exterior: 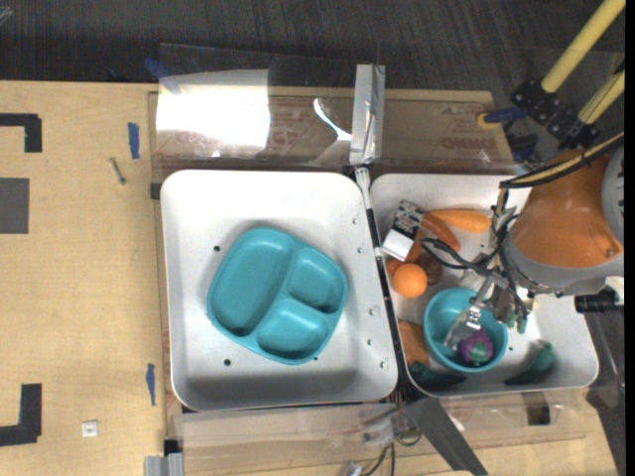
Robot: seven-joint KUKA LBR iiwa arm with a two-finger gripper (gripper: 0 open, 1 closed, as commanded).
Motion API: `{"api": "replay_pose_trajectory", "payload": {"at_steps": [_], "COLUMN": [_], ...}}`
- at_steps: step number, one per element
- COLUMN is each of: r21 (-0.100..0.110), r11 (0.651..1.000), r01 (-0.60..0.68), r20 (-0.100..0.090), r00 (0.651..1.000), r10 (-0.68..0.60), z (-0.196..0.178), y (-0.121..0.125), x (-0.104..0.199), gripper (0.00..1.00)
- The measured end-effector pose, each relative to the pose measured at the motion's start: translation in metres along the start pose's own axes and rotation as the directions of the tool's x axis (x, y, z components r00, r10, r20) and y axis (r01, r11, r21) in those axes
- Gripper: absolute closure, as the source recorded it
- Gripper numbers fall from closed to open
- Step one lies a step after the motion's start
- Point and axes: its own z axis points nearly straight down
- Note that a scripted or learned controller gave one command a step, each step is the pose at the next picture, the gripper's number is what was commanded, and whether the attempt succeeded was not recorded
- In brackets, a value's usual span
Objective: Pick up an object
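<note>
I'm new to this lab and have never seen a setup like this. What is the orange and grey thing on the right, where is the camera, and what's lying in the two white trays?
One fixed camera looks down on the bench at a slant. The orange and grey shape is a robot arm reaching in from the right. Its gripper hangs over a teal bowl in the right bin. Something purple and green lies in that bowl; whether the gripper holds anything is unclear. Beside the bowl are an orange ball and other small items, partly hidden. The left bin holds a teal divided plate.
</note>
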Motion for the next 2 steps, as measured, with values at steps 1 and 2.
{"api": "replay_pose_trajectory", "payload": {"at_steps": [1,2], "r21": [0.000,-0.001], "r11": [0.975,0.887], "r01": [0.223,0.462], "r20": [0.023,-0.003], "r00": [0.974,0.887], "r10": [-0.223,-0.462], "z": [-0.003,-0.018], "y": [-0.034,-0.005], "x": [0.016,-0.065], "gripper": [0.00,0.00]}}
